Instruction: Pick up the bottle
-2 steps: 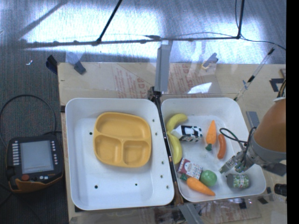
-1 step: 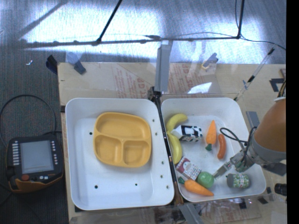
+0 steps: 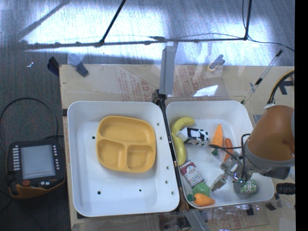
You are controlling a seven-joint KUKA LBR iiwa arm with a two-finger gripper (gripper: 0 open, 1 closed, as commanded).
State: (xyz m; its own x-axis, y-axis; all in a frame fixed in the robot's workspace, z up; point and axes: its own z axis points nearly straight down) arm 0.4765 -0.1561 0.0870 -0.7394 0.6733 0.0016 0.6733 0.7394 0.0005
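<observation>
Camera view from above and at a slant: a wooden worktop (image 3: 120, 83) carries two shallow white bins side by side. Left bin (image 3: 82, 196), centre-left of the frame, holds a yellow divided plate (image 3: 127, 144) with three compartments, lying flat in its upper half. Right bin (image 3: 211, 107), centre-right, holds a clutter of small things: two yellow bananas (image 3: 180, 137) along its left wall, a small black-and-white cow figure (image 3: 196, 135) just beside them, two orange carrots (image 3: 222, 139) standing near the middle, a small printed carton (image 3: 192, 173) lower left, and an orange carrot toy with a green top (image 3: 202, 198) against the bottom wall. A grey arm with an orange band (image 3: 272, 136) reaches in from the right edge. Its tool (image 3: 230, 173) hangs low over the lower right part of this bin; whether it is released or clenched cannot be told. A small greenish rounded object, probably the bottle (image 3: 247, 187), lies in the bin's lower right corner, just beside the tool. A handheld control pad (image 3: 34, 167) rests on the floor at the lower left
</observation>
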